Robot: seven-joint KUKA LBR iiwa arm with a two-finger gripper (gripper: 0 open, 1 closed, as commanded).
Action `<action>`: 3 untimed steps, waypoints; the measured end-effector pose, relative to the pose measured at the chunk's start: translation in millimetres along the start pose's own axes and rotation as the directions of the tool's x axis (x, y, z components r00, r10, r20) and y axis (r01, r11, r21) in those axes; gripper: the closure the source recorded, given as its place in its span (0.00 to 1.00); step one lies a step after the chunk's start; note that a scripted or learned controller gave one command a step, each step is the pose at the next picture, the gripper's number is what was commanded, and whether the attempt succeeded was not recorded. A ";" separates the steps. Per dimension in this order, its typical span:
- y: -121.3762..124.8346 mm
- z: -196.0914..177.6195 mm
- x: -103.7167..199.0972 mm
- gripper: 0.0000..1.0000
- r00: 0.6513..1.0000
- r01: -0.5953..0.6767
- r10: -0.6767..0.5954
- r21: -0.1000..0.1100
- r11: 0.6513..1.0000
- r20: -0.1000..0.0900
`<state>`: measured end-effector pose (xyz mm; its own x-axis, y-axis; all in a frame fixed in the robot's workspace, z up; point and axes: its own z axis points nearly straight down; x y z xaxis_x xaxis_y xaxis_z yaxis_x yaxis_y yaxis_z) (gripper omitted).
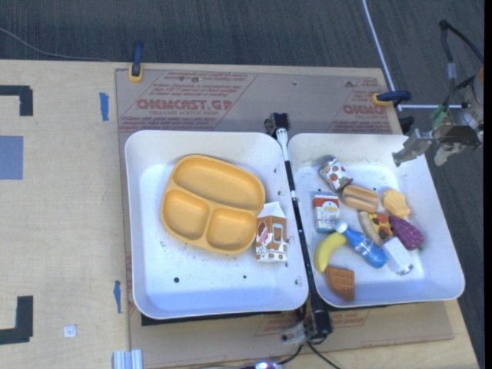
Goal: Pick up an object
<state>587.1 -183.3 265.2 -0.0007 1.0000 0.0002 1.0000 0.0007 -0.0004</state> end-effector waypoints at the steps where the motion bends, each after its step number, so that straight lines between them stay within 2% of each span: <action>1: 5.5 147.9 0.0 0.00 1.000 -0.001 0.001 -0.002 1.000 0.001; 2: -63.1 174.5 74.0 0.00 1.000 -0.002 0.002 -0.022 1.000 0.010; 3: -62.4 164.0 71.0 1.00 1.000 -0.005 0.005 -0.027 1.000 0.017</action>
<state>524.6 -112.3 101.2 0.0045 0.9999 -0.0163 0.9996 -0.0040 0.0265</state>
